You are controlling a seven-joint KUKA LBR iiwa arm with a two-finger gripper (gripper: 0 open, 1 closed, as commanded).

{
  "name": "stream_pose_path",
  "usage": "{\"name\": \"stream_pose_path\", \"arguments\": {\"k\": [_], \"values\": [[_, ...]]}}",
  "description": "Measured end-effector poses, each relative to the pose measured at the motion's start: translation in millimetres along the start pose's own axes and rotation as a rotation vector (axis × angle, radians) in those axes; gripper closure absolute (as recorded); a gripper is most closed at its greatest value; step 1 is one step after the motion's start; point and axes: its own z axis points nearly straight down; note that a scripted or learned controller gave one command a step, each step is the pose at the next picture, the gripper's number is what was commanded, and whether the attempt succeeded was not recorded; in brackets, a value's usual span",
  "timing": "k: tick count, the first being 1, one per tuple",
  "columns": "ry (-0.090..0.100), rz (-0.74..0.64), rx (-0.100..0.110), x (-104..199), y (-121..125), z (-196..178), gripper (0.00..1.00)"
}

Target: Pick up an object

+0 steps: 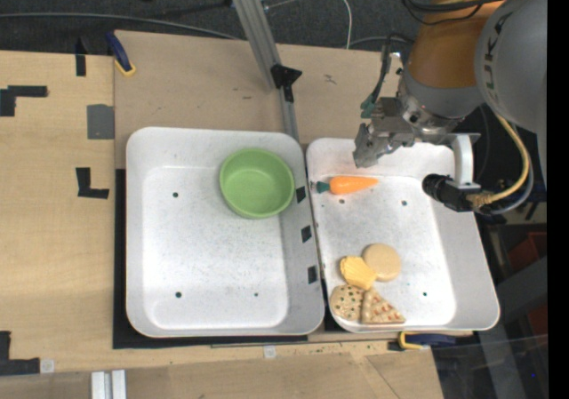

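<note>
Cookie cluster [369, 289] lying at near end of right bin [462, 299], well apart from gripper [367, 157]. Carrot [348, 184] resting at far end of same bin, just below gripper; nothing being gripped. Whether fingers are parted or clenched, cannot tell. Green bowl [257, 182] sitting in left bin [160, 237]. Risk: gripper coming down off-centre, carrot rolling or skidding toward bin wall, grasp closing on nothing

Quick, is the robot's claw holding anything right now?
Gripper: nothing seen held; it hangs just above the toy carrot in the right bin. Open or shut: cannot tell.
</note>
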Motion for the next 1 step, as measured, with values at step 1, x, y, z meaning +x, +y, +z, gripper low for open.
{"name": "stream_pose_path", "arguments": {"k": [1], "values": [[0.0,-0.002,0.0,55.8,-11.6,-0.6,1.0]]}}
